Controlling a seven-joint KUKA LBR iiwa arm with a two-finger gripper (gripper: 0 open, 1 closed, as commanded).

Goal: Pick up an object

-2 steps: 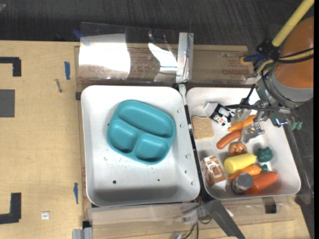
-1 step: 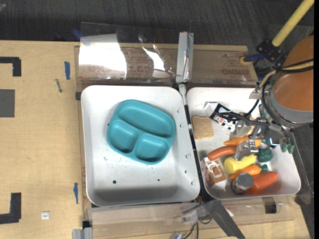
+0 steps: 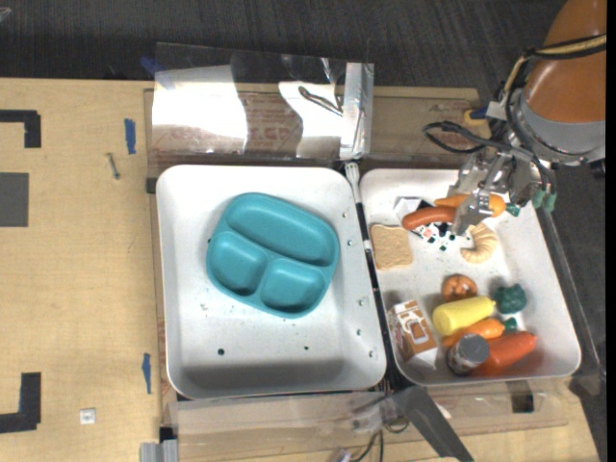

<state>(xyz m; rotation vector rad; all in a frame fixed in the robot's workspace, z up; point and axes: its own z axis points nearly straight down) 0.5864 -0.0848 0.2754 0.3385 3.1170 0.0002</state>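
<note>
2 glossy white bins [image 3: 183, 258], smooth teal 3-part tray [image 3: 272, 251], pincer [image 3: 478, 203] state unclear, curved croissant [image 3: 479, 243]

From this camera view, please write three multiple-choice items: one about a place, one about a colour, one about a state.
1. Where does the divided plate lie?
A. left bin
B. right bin
C. on the bench

2. What colour is that plate?
A. red
B. teal
C. yellow

3. How does the gripper stand?
A. over the left bin
B. low over the right bin's far end
C. outside both bins

Key: 1 A, it rests on the left bin's floor; 2 B, plainly teal; 3 B, it is by the hot dog and croissant.
</note>
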